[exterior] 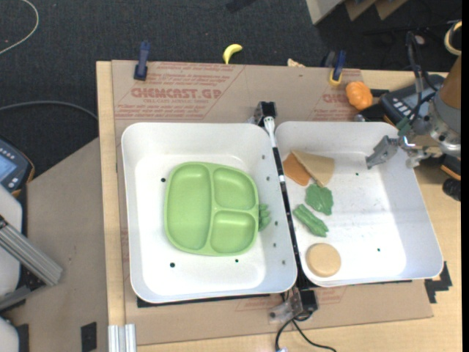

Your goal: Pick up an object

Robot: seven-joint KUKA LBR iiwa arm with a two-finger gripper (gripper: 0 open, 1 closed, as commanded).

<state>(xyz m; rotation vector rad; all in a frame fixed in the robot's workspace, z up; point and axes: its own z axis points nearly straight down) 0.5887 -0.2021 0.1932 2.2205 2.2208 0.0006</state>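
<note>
I see the tool (384,152) over the right bin (410,218), near its far right corner, with nothing between its fingers; I cannot tell whether they are apart or together. The arm (443,119) comes in from the right edge behind it.

Nearest the tool, to its left, a tan wedge (316,167) lies on the bin floor, overlapping an orange-brown piece (295,171) just beyond it by the bin's left wall. Below those, further from the tool, sit two green pieces: a leafy one (319,198) and a longer one (310,220), close together but whether touching I can't make out. Further still, toward the near left corner, rests a round tan disc (323,259).

Well apart from the tool, in the left bin (139,196), lies a green divided plate (212,208) with a small green bit (264,214) at its right edge.

On the table (183,90) past the bins, an orange thing (358,94) sits near the tool, and a yellow thing (231,51) lies well to the left.
</note>
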